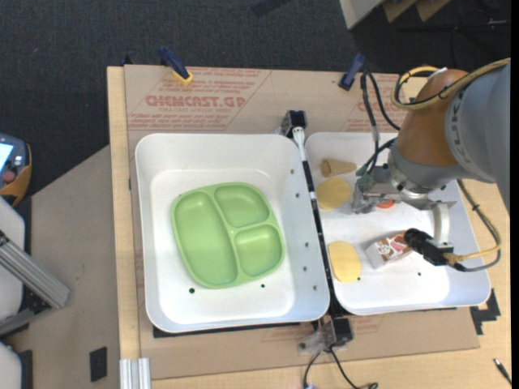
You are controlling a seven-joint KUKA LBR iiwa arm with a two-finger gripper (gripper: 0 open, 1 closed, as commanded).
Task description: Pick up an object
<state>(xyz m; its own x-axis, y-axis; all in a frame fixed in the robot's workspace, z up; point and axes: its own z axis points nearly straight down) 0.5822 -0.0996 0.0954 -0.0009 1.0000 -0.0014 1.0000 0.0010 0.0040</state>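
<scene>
- Yellow round piece (332, 193) lies flat in the right bin (405, 302), at the bin's 9 o'clock side, close to the wall shared with the left bin (154, 217).
- At 3 o'clock from that piece, just beside it, the pincer (369, 198) hangs low over the bin floor; I cannot tell whether it is released or clenched, and nothing can be seen grasped in it.
- A small red thing (386, 203) shows at the pincer's 3 o'clock edge, partly hidden by the wrist.
- The arm (486, 120) comes in from the view's 2 o'clock; its orange band (426, 136) sits above the wrist, which points steeply down into the bin.
- Around the pincer lie a tan piece (329, 167) at 11 o'clock, a yellow oval piece (345, 262) at 7 o'clock and a red-and-white packet (389, 250) at 5 o'clock.
- A green divided plate (227, 233) rests in the left bin, well apart from the arm.
- Both bins sit side by side on the bench (122, 258).
</scene>
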